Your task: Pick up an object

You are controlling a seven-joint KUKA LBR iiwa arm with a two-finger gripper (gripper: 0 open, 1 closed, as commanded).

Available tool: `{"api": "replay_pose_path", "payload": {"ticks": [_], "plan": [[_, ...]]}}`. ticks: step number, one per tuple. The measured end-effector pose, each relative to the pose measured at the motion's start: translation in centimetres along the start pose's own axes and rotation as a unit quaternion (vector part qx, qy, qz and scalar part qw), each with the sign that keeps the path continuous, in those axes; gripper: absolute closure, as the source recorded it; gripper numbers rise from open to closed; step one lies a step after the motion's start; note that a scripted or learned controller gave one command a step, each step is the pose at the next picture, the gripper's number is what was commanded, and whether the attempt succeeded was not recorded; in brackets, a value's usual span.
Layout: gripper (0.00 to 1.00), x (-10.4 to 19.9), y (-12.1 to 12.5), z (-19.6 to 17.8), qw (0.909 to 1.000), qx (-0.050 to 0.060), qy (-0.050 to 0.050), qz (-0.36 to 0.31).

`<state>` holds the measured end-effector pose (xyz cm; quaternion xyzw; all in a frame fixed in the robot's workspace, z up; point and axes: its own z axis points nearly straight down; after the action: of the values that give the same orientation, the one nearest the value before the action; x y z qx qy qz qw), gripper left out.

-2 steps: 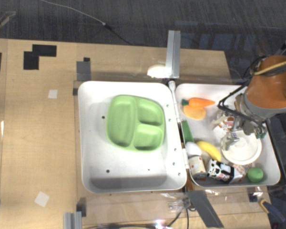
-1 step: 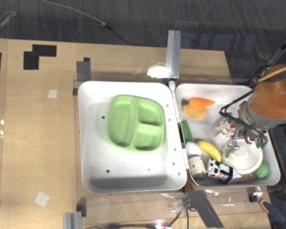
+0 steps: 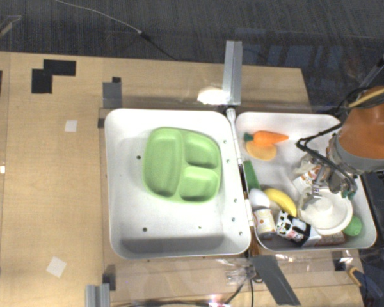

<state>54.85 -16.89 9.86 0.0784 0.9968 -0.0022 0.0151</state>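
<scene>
Left bin (image 3: 125, 171), smooth green sectioned tray (image 3: 181, 164)

Counter and surroundings

The wooden counter (image 3: 45, 190) carries black patches (image 3: 51, 74) near its far left edge and pale paper squares (image 3: 56, 266) on its left part. Dark carpet (image 3: 179, 11) lies beyond the counter, crossed by a thin cable (image 3: 83, 8). A grey upright post (image 3: 232, 72) stands at the counter's far edge.

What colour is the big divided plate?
Light green plastic divided plate, best seen in the camera view.
</scene>
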Motion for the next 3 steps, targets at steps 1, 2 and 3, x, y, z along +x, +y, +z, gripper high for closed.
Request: {"api": "replay_pose_path", "payload": {"ticks": [1,2,3], "plan": [[0.0,-1.5,0.6,0.4,0.9999,0.001,0.004,0.01],[1.0,-1.9,0.9,-0.9,1.0,0.0,-0.004,0.007],[1.0,-6.3,-0.8,-6.8,0.9945,-0.002,0.008,-0.104]]}}
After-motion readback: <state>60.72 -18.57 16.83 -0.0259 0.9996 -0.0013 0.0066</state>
